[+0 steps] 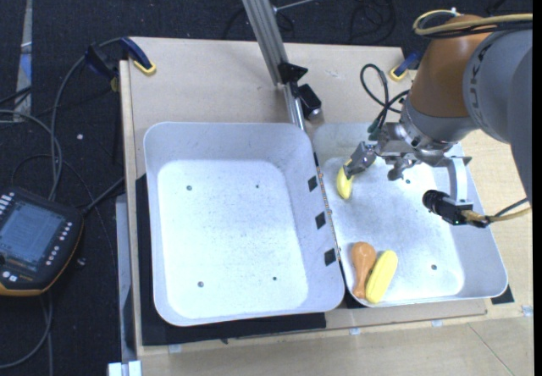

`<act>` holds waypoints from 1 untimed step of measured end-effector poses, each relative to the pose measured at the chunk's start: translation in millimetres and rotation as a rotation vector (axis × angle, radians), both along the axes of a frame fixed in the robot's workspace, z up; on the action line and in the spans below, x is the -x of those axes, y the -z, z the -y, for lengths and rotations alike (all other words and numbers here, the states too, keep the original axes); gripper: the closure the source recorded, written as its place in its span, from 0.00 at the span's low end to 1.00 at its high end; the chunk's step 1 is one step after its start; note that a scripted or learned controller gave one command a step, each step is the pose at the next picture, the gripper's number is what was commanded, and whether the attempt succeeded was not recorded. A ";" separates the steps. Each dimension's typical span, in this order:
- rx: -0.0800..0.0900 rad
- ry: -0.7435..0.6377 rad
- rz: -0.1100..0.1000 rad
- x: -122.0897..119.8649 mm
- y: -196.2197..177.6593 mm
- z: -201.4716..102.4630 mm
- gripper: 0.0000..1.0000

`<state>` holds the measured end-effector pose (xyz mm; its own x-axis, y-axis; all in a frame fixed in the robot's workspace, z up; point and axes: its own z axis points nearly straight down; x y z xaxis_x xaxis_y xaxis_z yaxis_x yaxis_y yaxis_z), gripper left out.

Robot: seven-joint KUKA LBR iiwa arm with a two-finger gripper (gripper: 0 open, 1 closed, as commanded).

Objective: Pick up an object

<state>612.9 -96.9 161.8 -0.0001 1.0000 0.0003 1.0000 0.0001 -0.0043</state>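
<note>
- Two white bins sit side by side on a pale worktop.
- Right bin holds three items: two yellow pieces, one orange piece.
- Small yellow piece, long axis roughly upright in view, lies at the gripper; whether it grips, I cannot tell.

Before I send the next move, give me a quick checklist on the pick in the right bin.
1. Target in view: ok, a small yellow object lies near the right bin's left wall.
2. End effector close to the target: ok, right above it.
3. Object held between the fingers: cannot tell.
4. Neighbours apart from the target: ok, the orange piece and the yellow corn-shaped toy lie at the front edge.
5. Room beside the wall: not ok, the target sits close to it.
</note>
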 end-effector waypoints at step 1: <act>0.000 0.001 -0.001 4.2 54.5 9.7 0.00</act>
